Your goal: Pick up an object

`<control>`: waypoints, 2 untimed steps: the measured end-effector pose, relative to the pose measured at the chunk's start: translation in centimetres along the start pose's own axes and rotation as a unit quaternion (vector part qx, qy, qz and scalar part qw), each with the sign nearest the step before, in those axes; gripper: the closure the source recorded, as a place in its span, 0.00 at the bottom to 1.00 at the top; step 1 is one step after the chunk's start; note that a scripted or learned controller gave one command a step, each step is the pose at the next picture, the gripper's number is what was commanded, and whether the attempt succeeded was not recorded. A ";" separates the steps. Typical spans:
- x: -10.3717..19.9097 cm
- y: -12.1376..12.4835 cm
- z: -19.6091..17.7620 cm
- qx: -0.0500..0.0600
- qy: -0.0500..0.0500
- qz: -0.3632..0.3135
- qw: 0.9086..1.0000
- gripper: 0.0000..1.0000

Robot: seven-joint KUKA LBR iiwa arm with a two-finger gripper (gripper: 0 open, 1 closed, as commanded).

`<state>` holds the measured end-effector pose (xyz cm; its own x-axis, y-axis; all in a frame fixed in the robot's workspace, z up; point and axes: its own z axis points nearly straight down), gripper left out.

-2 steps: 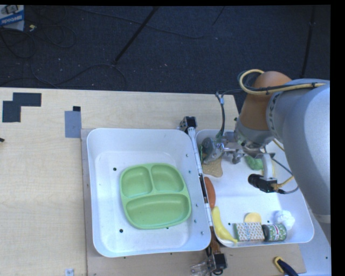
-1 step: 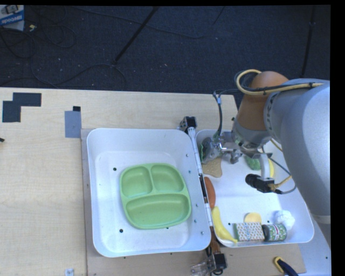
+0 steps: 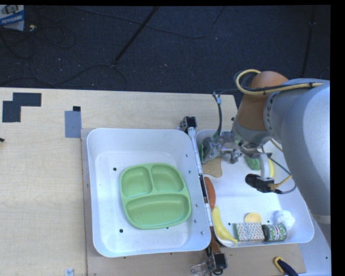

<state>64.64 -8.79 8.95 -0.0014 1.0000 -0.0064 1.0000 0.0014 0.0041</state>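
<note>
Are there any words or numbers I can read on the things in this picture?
None can be read.
Patterned canister lying in the right bin: its label has printing, too small and blurred to read.
Blue-and-white item at the top left corner: marks on it, too blurred to read.
Green divided tray in the left bin: no text.

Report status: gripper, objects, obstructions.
Gripper low in right bin, far-left corner. Tan piece just below it. Banana, canister near front wall.

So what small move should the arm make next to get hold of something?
Probably lower straight down: the gripper hovers over the right bin's far left corner, above a tan object. That piece lies apart from the banana and the other clutter near the front edge.
</note>
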 end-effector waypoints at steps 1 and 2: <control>-0.5 0.0 0.0 0.000 0.003 0.000 1.000 0.00; -0.8 0.0 -0.4 -0.001 0.002 0.001 1.000 0.00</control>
<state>64.61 -9.63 9.40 -0.0001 1.0000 -0.0030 1.0000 0.0001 0.0059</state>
